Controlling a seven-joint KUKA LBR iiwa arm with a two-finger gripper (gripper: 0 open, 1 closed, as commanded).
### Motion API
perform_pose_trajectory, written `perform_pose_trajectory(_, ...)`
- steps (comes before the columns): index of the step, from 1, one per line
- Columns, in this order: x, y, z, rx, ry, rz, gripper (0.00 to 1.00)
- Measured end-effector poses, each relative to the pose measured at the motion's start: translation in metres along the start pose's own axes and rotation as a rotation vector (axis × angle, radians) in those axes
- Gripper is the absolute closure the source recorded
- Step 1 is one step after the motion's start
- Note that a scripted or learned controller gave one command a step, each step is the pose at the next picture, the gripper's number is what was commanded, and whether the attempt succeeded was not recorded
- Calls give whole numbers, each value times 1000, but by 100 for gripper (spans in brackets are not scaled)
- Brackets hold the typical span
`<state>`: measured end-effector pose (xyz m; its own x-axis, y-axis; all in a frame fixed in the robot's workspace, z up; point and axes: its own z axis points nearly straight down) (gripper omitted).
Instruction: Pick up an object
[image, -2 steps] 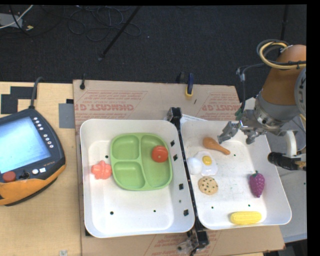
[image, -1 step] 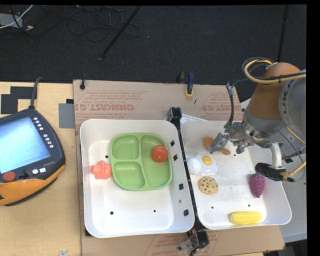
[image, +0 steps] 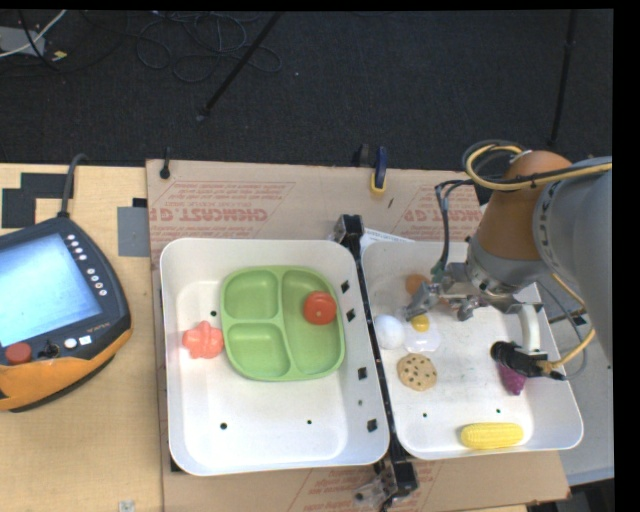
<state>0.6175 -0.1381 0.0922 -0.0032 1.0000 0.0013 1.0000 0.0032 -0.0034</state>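
Cardboard covers the bench (image: 250, 205) under both bins, and I read everything off the right bin (image: 560, 425), since that is where my arm (image: 540, 220) has come in. To its left, touching along the shared wall, sits the left bin (image: 200, 440) with a green divided plate (image: 280, 325), a red ball (image: 319, 308) in the plate's upper right compartment, and a pink toy (image: 203, 341) just off the plate.

Inside the right bin, the gripper (image: 440, 300) hangs over the upper left part; whether it is apart or together I cannot tell from this angle. A purple piece (image: 513, 378) lies toward the right wall, a corn cob (image: 491, 435) along the near wall with its long axis running left to right, and a cookie (image: 416, 372) left of centre.

Nearest the tool is a small yellow object (image: 420, 323), just below and slightly left of it, beside a white egg (image: 389, 329). I judge that yellow piece the likeliest target: a short drop, hardly any sideways travel.
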Motion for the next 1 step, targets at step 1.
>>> perform_pose_trajectory(1,-1,0,-11,1,0,2,100)
